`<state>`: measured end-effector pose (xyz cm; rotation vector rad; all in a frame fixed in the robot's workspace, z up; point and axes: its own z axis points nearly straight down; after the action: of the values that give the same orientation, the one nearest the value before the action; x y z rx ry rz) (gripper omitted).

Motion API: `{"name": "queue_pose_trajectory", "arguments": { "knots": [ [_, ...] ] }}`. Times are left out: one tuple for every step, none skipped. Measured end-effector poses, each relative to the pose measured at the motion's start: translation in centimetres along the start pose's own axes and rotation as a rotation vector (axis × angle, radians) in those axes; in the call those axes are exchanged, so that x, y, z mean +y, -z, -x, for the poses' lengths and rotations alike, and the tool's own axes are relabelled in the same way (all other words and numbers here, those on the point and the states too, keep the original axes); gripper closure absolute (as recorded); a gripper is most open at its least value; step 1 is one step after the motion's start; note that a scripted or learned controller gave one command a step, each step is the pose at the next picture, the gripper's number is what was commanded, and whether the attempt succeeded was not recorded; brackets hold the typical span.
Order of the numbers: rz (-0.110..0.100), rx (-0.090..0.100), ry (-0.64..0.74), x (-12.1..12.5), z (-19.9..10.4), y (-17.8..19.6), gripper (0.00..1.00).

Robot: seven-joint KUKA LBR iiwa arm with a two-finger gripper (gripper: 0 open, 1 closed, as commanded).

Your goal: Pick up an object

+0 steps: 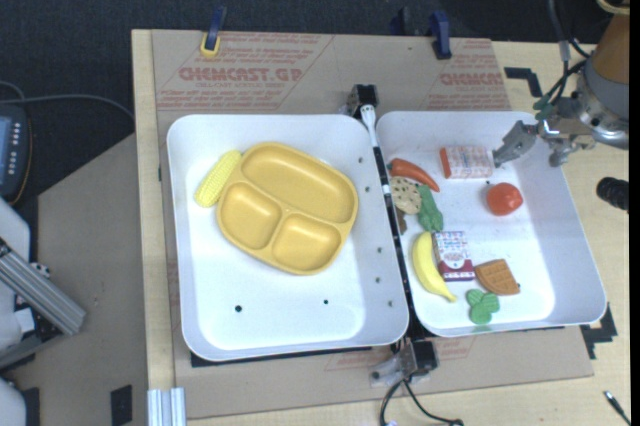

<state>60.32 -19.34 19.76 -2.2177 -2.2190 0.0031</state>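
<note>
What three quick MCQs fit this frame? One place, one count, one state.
1. Where does the corn cob lie?
A. left bin, against the yellow tray
B. right bin, by the banana
C. on the bare bench

2. How many compartments has the yellow tray?
A. two
B. three
C. five

3. What is the tomato's state?
A. held by the end effector
B. resting alone on the right bin floor
C. sitting in the yellow tray

Answers: 1 A, the corn cob touches the yellow tray in the left bin. 2 B, one large and two small wells. 3 B, the tomato sits below the end effector, apart from it.
</note>
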Motion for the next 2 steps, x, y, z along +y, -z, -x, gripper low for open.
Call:
{"name": "queue_pose_trajectory", "arguments": {
  "knots": [
    [-0.001, 0.0, 0.0, -0.8, -0.8, -5.4, 0.0],
    [-0.002, 0.001, 0.0, -0.9, -0.9, -10.7, 0.0]
  ]
}}
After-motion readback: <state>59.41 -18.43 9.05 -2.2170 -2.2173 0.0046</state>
